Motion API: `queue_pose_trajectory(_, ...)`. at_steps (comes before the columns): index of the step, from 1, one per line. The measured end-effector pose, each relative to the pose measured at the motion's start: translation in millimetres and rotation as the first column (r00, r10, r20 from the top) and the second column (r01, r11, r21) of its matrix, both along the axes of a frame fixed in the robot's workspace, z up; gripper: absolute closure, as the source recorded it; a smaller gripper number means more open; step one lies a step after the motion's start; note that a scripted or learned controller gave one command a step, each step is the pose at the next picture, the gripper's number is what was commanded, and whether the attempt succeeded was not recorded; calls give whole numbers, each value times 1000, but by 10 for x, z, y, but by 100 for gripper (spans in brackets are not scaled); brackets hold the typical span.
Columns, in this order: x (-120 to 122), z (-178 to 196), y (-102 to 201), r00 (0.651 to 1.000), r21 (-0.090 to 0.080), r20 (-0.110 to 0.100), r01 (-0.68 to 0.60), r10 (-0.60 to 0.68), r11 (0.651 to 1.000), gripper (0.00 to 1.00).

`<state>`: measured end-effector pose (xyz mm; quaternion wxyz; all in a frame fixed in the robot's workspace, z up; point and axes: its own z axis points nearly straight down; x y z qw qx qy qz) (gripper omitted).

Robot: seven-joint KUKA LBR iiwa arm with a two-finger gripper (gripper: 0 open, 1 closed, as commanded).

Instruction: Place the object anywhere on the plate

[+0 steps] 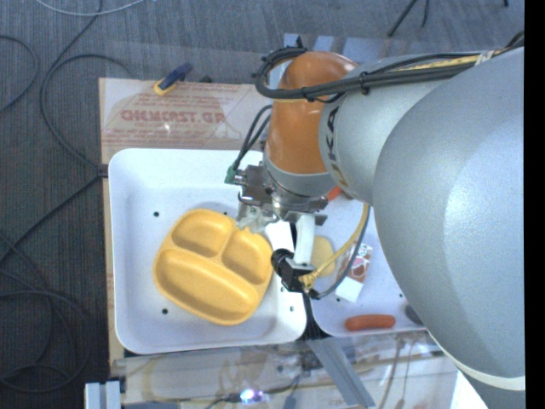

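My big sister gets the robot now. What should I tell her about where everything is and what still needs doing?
Gripper: low over the inner right edge of the left bin, just above the yellow plate. Whether it is carrying anything cannot be made out.
Plate: a three-section yellow plate lying in the left bin, nothing visible on it.
Right bin: an orange sausage-like thing, a small red-and-white packet and a pale round thing lie here.
Done: nothing on the plate yet.
Left: get one object onto the plate.

The sectioned plate lies in the left bin; a sausage lies in the right bin, near its front.
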<state>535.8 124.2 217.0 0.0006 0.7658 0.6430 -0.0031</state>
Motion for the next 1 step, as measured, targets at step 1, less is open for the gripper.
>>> queue_pose_trajectory(1,247,-352,-655,948,-1,-1,318,-318,948,100)
